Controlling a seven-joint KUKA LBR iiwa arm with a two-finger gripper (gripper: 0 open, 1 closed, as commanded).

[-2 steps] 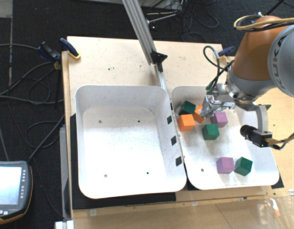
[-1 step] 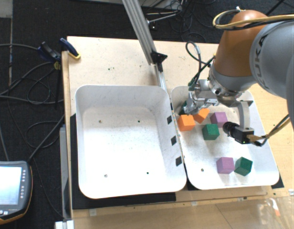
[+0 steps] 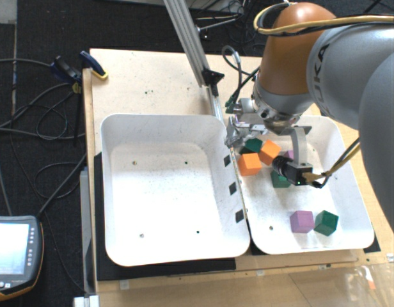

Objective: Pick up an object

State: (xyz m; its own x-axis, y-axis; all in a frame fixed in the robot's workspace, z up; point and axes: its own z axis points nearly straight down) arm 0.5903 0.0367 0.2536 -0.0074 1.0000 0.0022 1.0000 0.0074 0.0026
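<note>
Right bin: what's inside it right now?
Two orange blocks with green blocks beside them; a purple block and front green block nearer the camera. The arm hides the far end of the bin.

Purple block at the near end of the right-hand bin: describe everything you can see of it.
The purple block is a small cube, plain matte lilac, perhaps foam or painted wood. It sits flat on the floor of the right-hand white bin, toward its near edge, with its top and front faces showing. A dark green block stands close beside it on the view's right; whether they touch is unclear. Nothing rests on it.
</note>
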